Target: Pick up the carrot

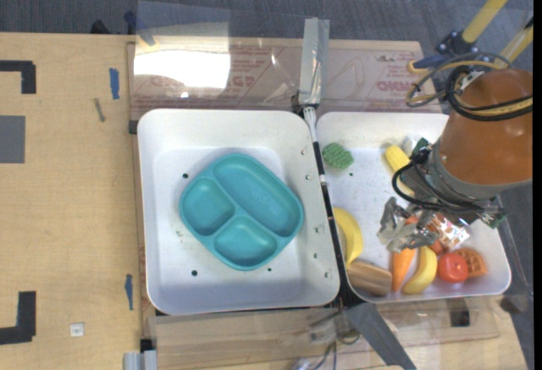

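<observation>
Carrot [403,265] lies wedged between bread roll [370,276] and banana [421,272] in your right bin [364,178], so the gripper [405,223], whose state I cannot tell, may snag a neighbour instead.

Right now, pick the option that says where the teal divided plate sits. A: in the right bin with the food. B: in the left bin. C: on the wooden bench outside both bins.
B: the teal divided plate lies flat inside the left bin, while the carrot and the other food lie in the right bin.
</observation>
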Motion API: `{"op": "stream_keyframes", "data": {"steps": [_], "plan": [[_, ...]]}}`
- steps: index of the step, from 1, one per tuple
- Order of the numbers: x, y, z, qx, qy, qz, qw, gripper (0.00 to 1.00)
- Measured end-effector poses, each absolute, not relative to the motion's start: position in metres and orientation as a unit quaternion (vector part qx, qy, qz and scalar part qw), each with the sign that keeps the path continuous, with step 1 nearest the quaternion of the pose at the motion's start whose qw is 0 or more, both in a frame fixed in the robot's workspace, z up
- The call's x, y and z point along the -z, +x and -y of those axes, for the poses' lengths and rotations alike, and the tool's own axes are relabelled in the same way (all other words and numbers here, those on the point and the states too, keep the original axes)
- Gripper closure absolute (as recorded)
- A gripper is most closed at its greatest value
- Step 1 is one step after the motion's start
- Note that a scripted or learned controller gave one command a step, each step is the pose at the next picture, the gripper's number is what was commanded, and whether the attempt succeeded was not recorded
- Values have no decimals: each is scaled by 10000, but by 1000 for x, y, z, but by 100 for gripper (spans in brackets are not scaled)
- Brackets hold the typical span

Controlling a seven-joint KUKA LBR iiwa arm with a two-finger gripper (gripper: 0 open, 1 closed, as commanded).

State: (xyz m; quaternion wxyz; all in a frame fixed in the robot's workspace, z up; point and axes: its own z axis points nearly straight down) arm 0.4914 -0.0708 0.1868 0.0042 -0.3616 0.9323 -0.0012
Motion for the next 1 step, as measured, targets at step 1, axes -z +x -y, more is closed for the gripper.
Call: {"op": "stream_keyframes", "data": {"steps": [1], "plan": [[-187, 491, 70, 8, -3622, -9321, 42, 0]]}}
